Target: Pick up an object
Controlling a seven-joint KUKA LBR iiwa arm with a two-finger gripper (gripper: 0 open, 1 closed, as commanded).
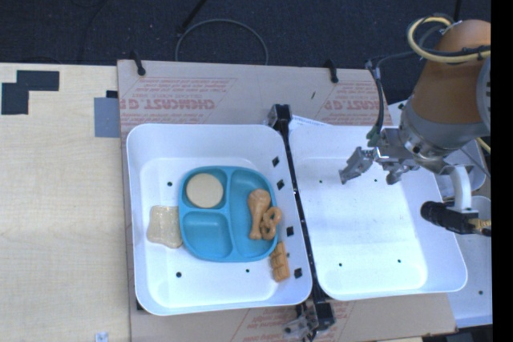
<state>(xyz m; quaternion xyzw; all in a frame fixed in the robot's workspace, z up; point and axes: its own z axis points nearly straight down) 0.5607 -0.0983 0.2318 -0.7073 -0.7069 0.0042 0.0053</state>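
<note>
Currently gripper (373, 166) spread open w/ nothing btwn fingers, over right bin (377, 268), blue tray (212, 240) in left bin (152, 284)

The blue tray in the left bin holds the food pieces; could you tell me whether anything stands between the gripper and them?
The gripper hangs over the right bin. Between it and the blue tray in the left bin runs the black divider where the bins' rims meet. Nothing else visibly stands in the way.

Robot lab: bins (144, 172) on bench (56, 212), cables (220, 32)
</note>
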